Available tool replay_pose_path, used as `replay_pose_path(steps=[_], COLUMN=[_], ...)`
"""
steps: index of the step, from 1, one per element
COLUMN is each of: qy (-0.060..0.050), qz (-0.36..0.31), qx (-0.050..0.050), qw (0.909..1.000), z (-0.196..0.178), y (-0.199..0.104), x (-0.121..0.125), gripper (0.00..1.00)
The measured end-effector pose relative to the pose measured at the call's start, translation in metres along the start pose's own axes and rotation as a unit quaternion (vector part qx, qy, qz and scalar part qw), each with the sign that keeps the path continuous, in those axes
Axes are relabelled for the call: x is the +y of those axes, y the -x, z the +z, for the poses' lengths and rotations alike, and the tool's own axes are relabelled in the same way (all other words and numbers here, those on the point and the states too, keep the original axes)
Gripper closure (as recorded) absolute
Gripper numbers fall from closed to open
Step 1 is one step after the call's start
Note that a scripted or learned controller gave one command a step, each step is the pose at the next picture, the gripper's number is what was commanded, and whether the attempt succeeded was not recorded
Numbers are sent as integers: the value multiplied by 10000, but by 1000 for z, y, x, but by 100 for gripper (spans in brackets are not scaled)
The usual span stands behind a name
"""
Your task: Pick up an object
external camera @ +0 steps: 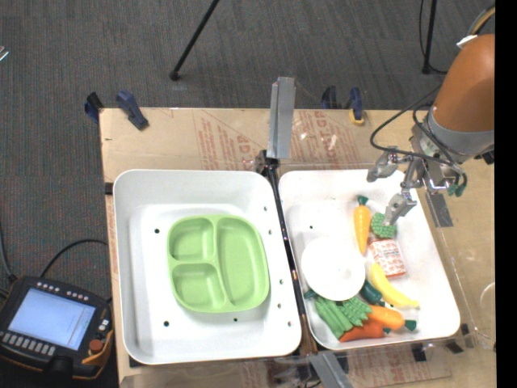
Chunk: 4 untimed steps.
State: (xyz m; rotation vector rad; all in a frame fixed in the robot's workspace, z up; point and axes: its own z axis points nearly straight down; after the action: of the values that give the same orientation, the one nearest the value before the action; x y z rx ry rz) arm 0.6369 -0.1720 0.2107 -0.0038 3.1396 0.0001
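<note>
I see toy food heaped in the right bin (323, 186): an orange carrot (362, 225) just beside the white plate (333, 269), a banana (389, 285) past it. My gripper (394, 186) hangs spread open, holding nothing, above that carrot.

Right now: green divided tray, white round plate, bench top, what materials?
Green divided tray: likely molded plastic, matte, uniform colour, rounded compartments.
White round plate: plastic or melamine, smooth; can't tell which.
Bench top: looks like cardboard or fibreboard, tan, printed red lettering.

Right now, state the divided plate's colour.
Light green; the divided plate shows best in the camera view.
</note>
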Motion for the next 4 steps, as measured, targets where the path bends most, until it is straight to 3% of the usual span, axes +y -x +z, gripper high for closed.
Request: replay_pose_path(steps=[1, 2, 3, 4], qy=[13, -2, 1, 2], qz=[-69, -84, -115, -121], qx=[24, 1, -20, -18], qw=[10000, 10000, 9999, 9999], z=[126, 122, 112, 112], y=[6, -48, -46, -46], x=[27, 29, 32, 33], gripper=[0, 0, 100, 0])
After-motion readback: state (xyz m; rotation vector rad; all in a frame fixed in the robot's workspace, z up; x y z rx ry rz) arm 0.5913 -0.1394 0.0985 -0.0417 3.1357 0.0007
